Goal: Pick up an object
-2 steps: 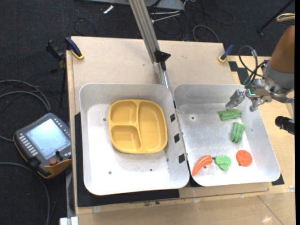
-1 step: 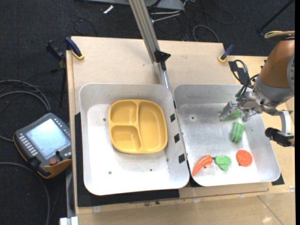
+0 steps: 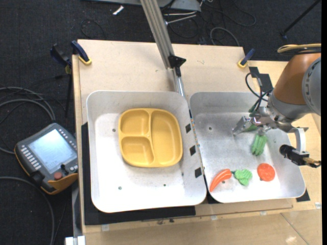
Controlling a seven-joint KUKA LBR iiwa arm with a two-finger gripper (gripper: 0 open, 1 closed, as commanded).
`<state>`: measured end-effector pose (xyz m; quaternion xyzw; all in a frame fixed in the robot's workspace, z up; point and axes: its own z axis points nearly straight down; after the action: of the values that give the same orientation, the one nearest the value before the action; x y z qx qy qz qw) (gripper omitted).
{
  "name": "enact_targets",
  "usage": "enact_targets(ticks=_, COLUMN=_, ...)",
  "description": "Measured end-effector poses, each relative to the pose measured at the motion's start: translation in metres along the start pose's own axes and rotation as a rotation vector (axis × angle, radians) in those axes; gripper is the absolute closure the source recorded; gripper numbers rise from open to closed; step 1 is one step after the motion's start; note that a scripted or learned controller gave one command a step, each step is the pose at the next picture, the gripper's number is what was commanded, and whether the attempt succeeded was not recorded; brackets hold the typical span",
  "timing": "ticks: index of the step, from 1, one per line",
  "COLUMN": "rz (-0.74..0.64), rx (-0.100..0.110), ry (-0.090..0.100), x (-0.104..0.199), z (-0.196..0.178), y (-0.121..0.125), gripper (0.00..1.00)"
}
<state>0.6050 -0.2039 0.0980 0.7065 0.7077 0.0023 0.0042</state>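
A wooden bench (image 3: 127, 65) seen from above carries two shallow white bins side by side. The left bin (image 3: 102, 188) holds a yellow divided plate (image 3: 151, 137) with three compartments. The right bin (image 3: 214, 129) holds four small toy foods: a long green vegetable (image 3: 258, 144), an orange carrot (image 3: 220, 178), a small leafy green piece (image 3: 243, 176) and a round red piece (image 3: 265, 172).

The grey arm reaches in from the right, its pincer (image 3: 254, 124) low over the right bin's far half. The long green vegetable lies just beside the pincer on the nearer side, its top end touching or nearly touching the pincer's tip, its long axis running from the pincer toward the bin's near edge. Whether the pincer is spread or pressed together cannot be told from this angle (metal parts overlap there), and nothing is seen pinched in it.

The green vegetable looks the likeliest target, being closest. The carrot, leafy piece and red piece sit in a row near the front wall, apart from the vegetable, so nothing crowds it. A black cable clip on the arm's wrist hangs over the bin's right rim.
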Motion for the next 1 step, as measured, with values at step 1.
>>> enact_targets(ticks=1, rz=-0.002, rx=-0.006, ry=0.000, x=0.0003, z=-0.0141, y=0.0022, gripper=1.00)
